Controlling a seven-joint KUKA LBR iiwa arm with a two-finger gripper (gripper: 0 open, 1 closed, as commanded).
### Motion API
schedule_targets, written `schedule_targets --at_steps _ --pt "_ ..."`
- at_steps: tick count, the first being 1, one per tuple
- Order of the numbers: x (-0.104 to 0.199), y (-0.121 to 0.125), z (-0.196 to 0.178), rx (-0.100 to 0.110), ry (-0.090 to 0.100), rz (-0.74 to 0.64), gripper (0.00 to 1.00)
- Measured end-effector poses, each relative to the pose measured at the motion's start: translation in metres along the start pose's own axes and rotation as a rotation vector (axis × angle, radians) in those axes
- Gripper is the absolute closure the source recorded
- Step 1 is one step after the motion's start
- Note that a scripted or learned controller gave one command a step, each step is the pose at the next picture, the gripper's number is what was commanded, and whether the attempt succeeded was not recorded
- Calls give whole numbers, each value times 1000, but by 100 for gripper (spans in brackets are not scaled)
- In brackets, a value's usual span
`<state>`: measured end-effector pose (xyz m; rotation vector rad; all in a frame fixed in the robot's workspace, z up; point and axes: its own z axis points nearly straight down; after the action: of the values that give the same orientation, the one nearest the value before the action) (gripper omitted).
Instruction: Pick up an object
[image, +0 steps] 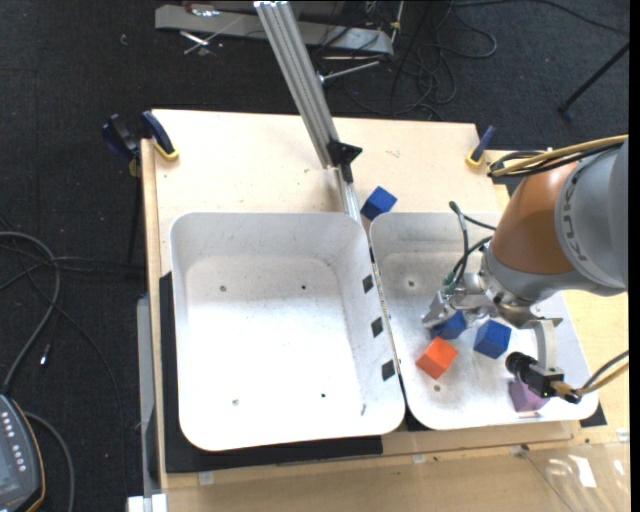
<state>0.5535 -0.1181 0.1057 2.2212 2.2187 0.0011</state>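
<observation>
No text, label, brand or number can be read anywhere around the right bin (420, 240). The small black marks on the wall of the left bin (200, 240), on the side that touches the right bin, are plain patches without letters. The bench (250, 160) behind the right bin carries only small specks.

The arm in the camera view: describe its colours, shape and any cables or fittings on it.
The arm is thick and rounded, with a grey shell and a broad orange band above the wrist. Thin green and dark cables loop along its wrist side, and yellow and black cables run over the top. The gripper is small, metallic silver-grey.
</observation>
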Motion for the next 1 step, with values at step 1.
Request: schedule_targets --at_steps 1 --pt "0 0 0 1 0 0 0"
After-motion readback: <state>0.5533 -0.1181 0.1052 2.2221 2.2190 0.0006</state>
